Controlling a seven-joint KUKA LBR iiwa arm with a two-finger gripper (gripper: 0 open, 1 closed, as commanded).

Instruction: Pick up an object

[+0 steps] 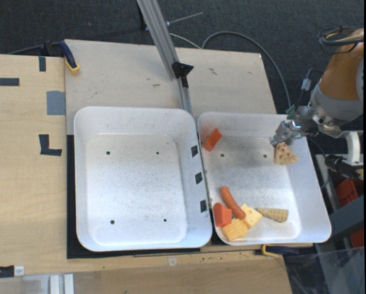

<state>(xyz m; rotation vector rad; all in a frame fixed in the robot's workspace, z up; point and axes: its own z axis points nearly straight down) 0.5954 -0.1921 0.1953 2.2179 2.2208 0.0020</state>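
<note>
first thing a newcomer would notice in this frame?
Probably the gripper at the right bin's far right side, sitting right on a tan, cracker-like piece. Next, the cluster of toy food in that bin's near left corner: a sausage, red block and yellow pieces, with an orange block alone near the divider.

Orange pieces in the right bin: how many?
3: an orange block near the upper left, an orange sausage and an orange-red chunk at the lower left. More may hide beneath.
</note>
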